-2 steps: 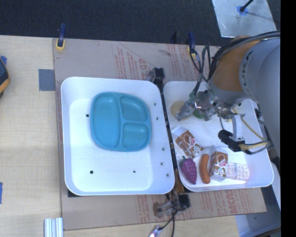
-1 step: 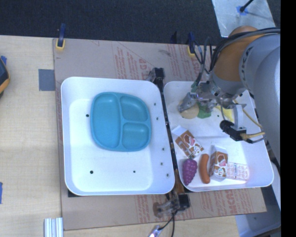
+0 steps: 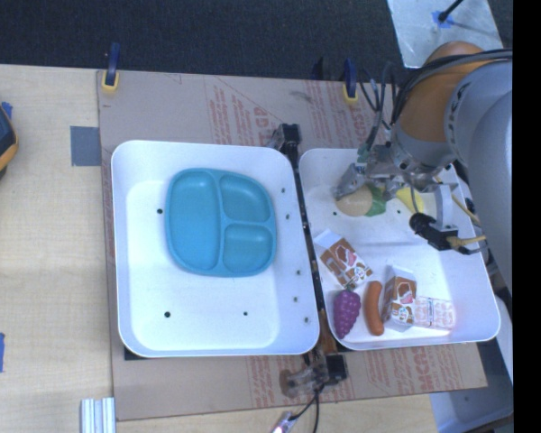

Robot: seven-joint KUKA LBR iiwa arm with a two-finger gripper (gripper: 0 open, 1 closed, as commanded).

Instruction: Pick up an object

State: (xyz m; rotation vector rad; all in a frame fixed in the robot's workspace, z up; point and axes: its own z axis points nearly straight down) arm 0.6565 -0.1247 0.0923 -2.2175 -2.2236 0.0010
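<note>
Two white bins are seen side by side on the counter. A blue divided plate (image 3: 221, 221) lies in the left bin (image 3: 135, 242). In the right bin (image 3: 460, 282), the jaws (image 3: 365, 180) are lowered at the far end over a pale rounded food item (image 3: 353, 205), whose long axis runs left to right; whether they are apart or together cannot be told. Nearer lie a purple grape bunch (image 3: 345, 311), an orange sausage (image 3: 373, 308) pointing near to far, and three snack packets (image 3: 344, 262).
</note>
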